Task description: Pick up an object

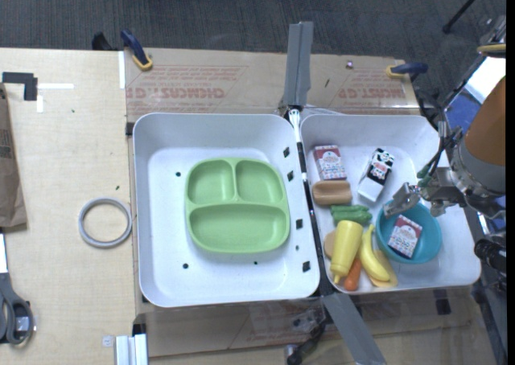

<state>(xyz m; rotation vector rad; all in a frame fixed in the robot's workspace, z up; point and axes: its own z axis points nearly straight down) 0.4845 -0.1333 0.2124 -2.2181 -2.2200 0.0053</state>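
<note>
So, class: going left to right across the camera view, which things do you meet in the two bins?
Green divided plate → red carton → black-and-white carton → blue bowl, with the gripper above it.

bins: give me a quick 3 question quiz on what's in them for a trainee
1. True or false: the green plate lies in the left bin.
2. Which thing sits inside the blue bowl? A) the banana B) a small red carton C) the hot dog
3. Fill in: the gripper hangs over the ____ bin, just above the bowl's rim.

Key
1. True.
2. B; the banana lies beside the bowl on its left, and the hot dog lies further up the right bin.
3. Right.
</note>
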